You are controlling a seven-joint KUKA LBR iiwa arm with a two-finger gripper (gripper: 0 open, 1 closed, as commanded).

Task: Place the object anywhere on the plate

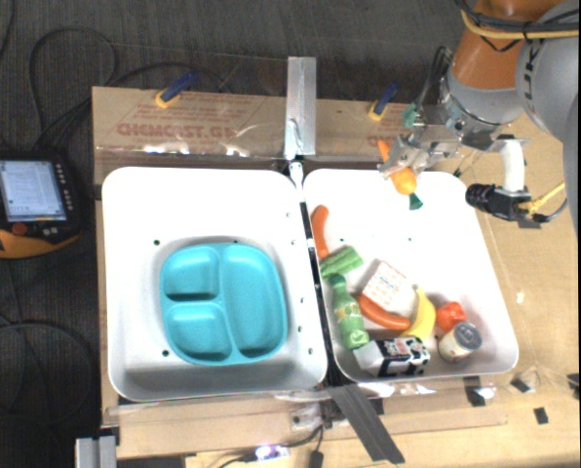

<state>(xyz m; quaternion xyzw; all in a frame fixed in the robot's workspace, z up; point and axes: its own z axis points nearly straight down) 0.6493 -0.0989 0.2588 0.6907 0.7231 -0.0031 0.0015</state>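
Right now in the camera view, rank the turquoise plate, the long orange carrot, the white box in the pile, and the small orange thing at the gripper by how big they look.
1. Turquoise divided plate, by far the largest.
2. White box and long orange carrot: too alike to rank, and the carrot is partly hidden.
3. Small orange object at the gripper, smallest, though raised toward the camera.

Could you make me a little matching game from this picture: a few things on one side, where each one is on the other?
Things:
1. turquoise plate
2. small orange toy
3. handheld screen
4. yellow clamp

Places:
A. on the floor, far left
B. in the left bin
C. at the robot's hand, over the right bin's far edge
D. on the cardboard's far edge

Pairs: 1-B, 2-C, 3-A, 4-D
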